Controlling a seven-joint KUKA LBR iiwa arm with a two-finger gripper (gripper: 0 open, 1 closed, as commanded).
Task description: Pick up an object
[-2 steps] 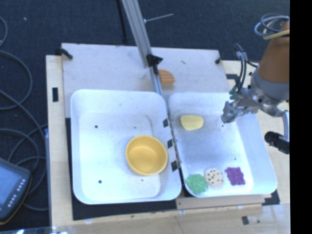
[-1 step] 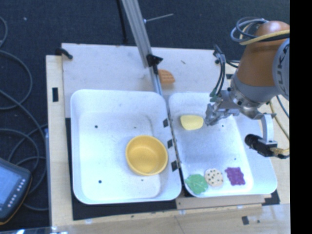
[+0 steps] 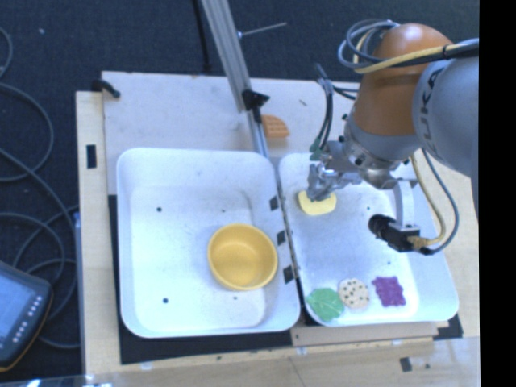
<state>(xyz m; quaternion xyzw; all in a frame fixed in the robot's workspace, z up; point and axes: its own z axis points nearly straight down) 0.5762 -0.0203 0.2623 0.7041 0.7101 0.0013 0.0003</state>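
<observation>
A wooden bench (image 3: pixel 93 216) carries two shallow white bins, the left bin (image 3: pixel 137 216) and the right bin (image 3: pixel 435 293), set edge to edge. A slanted aluminium rail (image 3: pixel 230 55) crosses the bench's far side, with a small orange object (image 3: pixel 275 127) just beside its foot. Black cables (image 3: pixel 32 160) trail over the dark floor at the left, near a dark tablet-like device (image 3: pixel 20 313).
</observation>
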